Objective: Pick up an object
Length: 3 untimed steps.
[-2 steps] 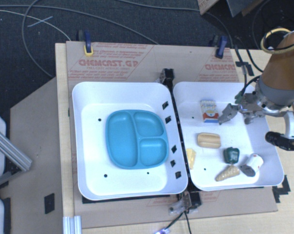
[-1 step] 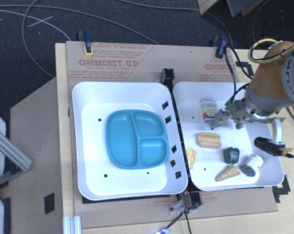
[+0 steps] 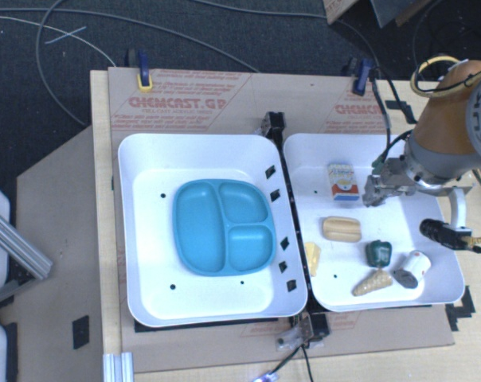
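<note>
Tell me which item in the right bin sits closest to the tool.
The small milk carton, white and blue with an orange patch, lying just left of the tool. The tan bread roll, green cup and cone all lie farther down the right bin.

This is a robotics lab or test cell, not a home. Two white bins point(image 3: 137, 237) sit on a bare board surface point(image 3: 193, 94) printed with a maker's name, held down by blue clamps point(image 3: 145, 76). Loose cables point(image 3: 73, 30) trail across dark carpet point(image 3: 33, 86), an aluminium rail point(image 3: 13, 241) juts in at the left, and a grey and orange industrial arm point(image 3: 447, 126) reaches in.
</note>
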Available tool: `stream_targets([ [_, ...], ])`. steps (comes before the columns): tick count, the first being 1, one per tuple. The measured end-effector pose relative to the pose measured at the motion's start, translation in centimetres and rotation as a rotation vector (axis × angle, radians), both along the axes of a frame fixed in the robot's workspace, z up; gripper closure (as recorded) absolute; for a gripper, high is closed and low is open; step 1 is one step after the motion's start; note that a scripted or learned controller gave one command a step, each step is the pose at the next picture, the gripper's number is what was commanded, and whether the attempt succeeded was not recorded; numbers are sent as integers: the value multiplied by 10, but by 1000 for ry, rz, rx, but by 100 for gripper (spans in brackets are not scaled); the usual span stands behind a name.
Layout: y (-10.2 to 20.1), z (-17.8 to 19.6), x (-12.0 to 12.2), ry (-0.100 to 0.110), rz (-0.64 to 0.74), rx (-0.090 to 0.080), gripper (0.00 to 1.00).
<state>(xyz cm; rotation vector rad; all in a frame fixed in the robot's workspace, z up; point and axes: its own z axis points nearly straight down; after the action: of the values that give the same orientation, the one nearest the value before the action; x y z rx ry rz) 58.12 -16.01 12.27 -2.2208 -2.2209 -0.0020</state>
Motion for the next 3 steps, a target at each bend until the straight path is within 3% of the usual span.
stream_targets([
  [1, 1, 64, 5, -6, 1, -3, 100],
  [2, 1, 82, 6, -3, 1, -2, 100],
  [3, 51, 75, 2, 3, 3, 0, 100],
])
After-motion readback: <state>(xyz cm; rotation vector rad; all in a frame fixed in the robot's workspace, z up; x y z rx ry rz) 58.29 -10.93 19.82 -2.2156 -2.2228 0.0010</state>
